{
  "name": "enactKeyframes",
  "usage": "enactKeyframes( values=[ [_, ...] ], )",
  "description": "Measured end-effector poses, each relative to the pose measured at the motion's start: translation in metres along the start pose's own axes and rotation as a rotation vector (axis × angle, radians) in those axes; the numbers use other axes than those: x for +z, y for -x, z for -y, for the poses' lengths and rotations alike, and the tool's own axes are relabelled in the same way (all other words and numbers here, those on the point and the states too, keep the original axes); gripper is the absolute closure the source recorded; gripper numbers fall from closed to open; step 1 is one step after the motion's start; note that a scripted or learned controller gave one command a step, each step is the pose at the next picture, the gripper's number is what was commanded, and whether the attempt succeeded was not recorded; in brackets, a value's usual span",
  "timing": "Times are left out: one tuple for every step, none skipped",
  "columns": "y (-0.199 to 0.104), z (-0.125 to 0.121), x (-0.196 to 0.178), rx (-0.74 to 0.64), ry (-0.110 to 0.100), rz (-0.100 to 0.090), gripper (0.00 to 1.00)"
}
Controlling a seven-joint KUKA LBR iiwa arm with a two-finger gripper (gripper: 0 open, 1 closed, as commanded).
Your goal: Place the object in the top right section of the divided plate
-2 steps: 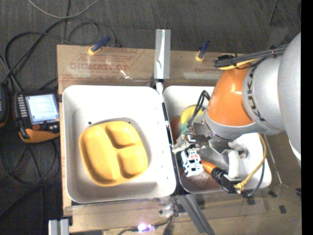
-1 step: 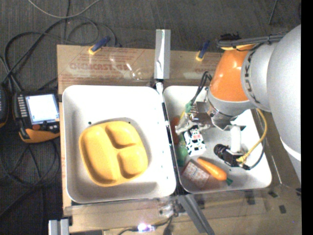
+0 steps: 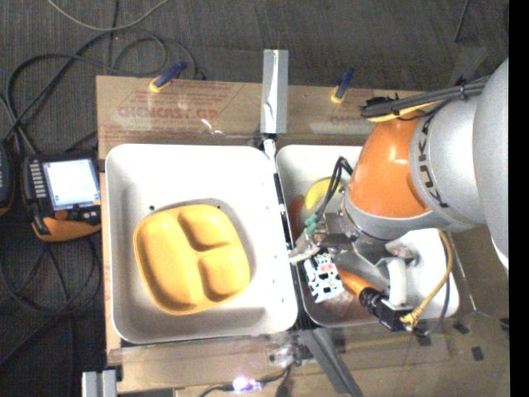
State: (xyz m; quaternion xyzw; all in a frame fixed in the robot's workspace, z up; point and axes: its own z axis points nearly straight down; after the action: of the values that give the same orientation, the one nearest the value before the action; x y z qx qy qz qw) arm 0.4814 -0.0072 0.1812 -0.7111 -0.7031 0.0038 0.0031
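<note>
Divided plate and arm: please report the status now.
Gripper low over right bin, grip not visible. Yellow divided plate in left bin, nothing on it.

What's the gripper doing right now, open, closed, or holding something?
Gripper: low over the right bin; whether it is open, closed or holding anything cannot be told.

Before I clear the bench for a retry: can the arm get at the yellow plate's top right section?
Probably yes: the yellow plate lies uncovered in the left bin, its sections bare. The tool is over the right bin.
</note>
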Motion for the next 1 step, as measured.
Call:
enactKeyframes(
  values=[
    [0.0641, -0.0011, -0.0040, 0.017, 0.002, 0.000, 1.00]
  ],
)
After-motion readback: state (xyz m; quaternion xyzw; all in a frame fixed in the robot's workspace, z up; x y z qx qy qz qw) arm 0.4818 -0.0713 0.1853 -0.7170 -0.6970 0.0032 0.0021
